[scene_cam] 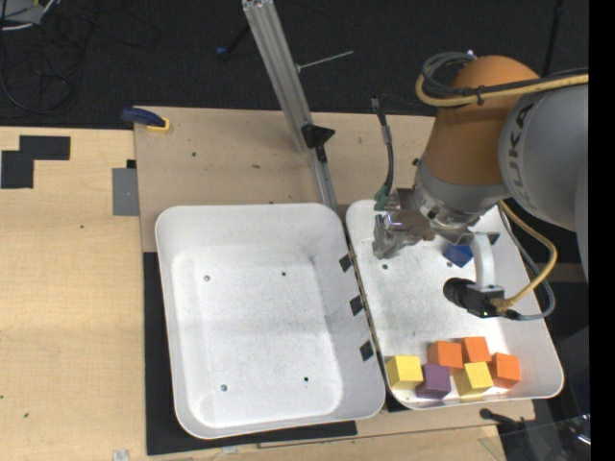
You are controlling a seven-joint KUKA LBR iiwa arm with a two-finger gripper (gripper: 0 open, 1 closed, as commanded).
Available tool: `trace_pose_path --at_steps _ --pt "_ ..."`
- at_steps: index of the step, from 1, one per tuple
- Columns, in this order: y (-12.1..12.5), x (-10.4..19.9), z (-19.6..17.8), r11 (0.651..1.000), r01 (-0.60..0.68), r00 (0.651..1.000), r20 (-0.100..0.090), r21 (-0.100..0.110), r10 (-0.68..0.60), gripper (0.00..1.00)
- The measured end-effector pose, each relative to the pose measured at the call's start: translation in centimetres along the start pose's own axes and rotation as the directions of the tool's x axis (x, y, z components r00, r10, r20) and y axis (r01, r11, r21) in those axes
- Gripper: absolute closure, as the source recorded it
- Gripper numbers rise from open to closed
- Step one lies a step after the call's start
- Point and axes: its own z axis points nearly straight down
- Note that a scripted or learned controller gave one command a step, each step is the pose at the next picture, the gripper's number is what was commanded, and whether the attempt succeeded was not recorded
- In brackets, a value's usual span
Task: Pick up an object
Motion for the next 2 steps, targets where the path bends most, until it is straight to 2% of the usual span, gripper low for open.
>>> trace_pose_path --at_steps 1,2 --pt "-1.5 4.4 0.7 1.0 -0.001 1.0 0.001 0.003 0.001 1.0" --pt "-2.1 9.0 -0.1 1.0 -0.001 1.0 0.001 -0.001 0.001 1.0"
